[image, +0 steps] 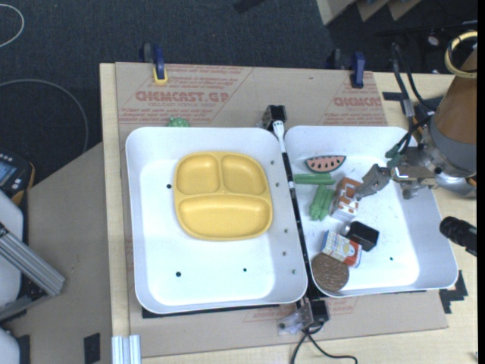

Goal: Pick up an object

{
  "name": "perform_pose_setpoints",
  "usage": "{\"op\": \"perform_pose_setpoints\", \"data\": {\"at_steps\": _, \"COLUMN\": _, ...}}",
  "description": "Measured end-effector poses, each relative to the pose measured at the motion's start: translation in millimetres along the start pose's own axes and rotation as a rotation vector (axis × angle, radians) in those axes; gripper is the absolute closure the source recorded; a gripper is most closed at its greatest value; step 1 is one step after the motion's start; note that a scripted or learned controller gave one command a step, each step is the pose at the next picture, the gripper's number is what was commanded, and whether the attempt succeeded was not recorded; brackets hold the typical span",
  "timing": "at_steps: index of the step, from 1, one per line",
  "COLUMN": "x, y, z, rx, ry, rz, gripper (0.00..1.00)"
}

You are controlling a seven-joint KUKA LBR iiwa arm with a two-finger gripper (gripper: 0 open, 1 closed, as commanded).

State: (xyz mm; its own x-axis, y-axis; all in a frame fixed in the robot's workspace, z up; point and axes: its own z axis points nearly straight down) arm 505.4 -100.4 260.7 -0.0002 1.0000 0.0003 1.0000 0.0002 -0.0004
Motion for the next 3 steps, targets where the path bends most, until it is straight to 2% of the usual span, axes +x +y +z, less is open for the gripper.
{"op": "perform_pose_setpoints", "data": {"at_steps": 1, "x": 0.1, "y": 0.7, "z": -10.8, "rx": -0.003, "ry": -0.001, "rz": -0.001, "gripper": 1.0}}
{"op": "perform_pose_setpoints", "data": {"at_steps": 2, "x": 70.3, "y": -25.1, "z": -145.1, "rx": -0.018, "ry": 0.002, "rz": -0.01, "gripper": 1.0}}
{"op": "perform_pose_setpoints", "data": {"at_steps": 3, "x": 131.3, "y": -25.6, "z": -167.0, "rx": -0.006, "ry": 0.002, "rz": -0.008, "gripper": 1.0}}
